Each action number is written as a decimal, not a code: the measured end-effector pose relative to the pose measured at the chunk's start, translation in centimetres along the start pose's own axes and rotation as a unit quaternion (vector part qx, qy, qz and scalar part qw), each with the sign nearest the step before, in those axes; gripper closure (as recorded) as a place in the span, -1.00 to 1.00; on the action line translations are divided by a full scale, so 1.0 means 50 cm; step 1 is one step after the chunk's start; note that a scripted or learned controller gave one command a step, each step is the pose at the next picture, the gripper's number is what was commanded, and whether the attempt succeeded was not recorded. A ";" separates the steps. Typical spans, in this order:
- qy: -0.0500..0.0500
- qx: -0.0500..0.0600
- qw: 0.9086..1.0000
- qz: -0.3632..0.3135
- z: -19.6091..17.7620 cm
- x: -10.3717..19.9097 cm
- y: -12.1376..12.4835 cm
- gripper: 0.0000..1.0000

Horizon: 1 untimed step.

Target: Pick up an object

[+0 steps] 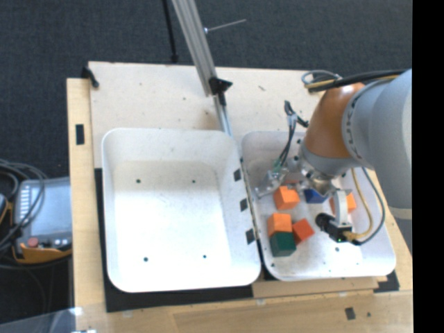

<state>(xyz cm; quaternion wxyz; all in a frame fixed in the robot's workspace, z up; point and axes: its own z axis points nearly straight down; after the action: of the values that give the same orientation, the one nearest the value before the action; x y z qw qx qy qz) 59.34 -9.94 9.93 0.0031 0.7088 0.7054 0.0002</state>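
- Worktop [152, 96]: carries two white bins side by side.
- Left bin [173, 151]: at 9 o'clock of the right bin [374, 259].
- Arm [361, 127]: enters from 3 o'clock, over the right bin.
- Gripper [313, 186]: low among the blocks (grip state cannot be told).
- Orange blocks [286, 198], [280, 222]: at the gripper's 8 o'clock.
- Green block [282, 243]: touching the lower orange block, at its 6 o'clock.
- Blue block [316, 195]: just under the gripper.

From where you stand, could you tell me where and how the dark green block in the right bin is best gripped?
Come straight down on the dark green block and close across its left and right faces: the orange block touches its far side, leaving those flanks more open.
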 end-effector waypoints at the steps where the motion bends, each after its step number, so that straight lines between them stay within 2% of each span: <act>1: 0.002 -0.002 1.000 0.004 -0.022 0.001 0.002 1.00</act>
<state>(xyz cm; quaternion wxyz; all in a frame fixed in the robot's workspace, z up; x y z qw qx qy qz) 59.42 -9.91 11.04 0.0029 0.7114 0.7028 0.0025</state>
